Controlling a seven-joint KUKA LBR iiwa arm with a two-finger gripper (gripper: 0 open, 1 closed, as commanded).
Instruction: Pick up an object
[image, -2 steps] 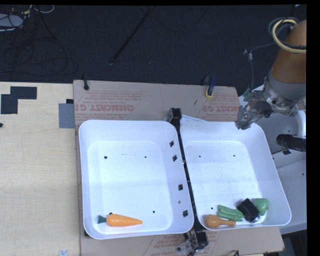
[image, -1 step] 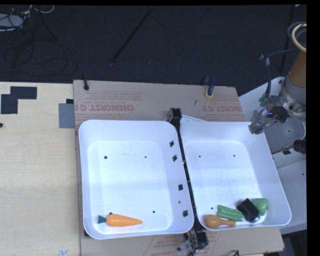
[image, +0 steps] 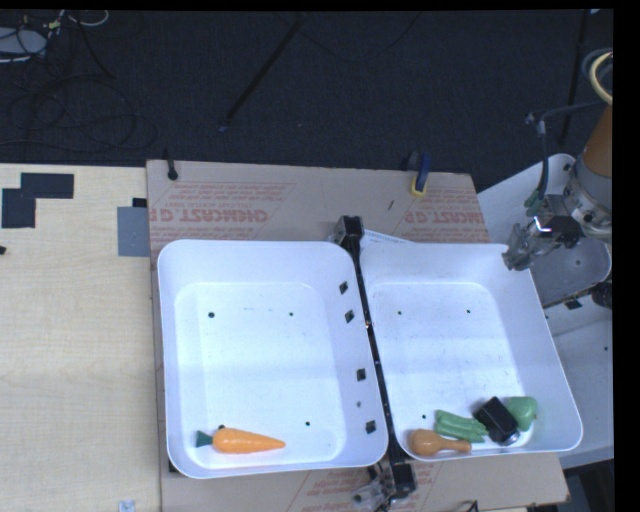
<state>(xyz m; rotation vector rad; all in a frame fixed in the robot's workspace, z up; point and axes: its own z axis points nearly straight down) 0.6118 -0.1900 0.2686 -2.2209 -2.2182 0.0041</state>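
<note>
Dark floor and cables frame my worktop, where two white bins sit side by side. From my console, the left bin holds an orange carrot near its front. The right bin gathers a green piece, a tan piece and a black block at its front corner. I judge the reach unstarted: the jaws hover near that bin's far right corner, well apart from everything, their width impossible to tell. Next I need a descent over one object.
</note>
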